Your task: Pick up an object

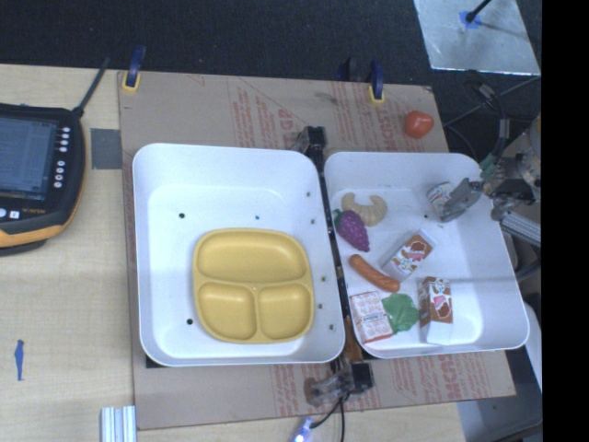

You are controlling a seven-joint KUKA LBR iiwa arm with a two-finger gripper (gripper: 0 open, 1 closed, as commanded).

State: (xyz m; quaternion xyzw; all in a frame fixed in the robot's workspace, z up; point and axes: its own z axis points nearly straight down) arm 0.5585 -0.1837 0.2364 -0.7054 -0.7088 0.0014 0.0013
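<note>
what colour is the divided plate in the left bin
Yellow: the divided plate in the left bin shows clearly in the camera view.

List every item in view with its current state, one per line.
Yellow tray: flat in the left bin, compartments bare.
Purple grapes: lying in the right bin, beside the croissant.
Sausage: lying at a slant.
Green leaf: lying beside two cartons.
Small carton: lying tilted.
Tomato: outside the bins, on cardboard.
Gripper: low over the right bin's far corner, holding nothing visible.
</note>
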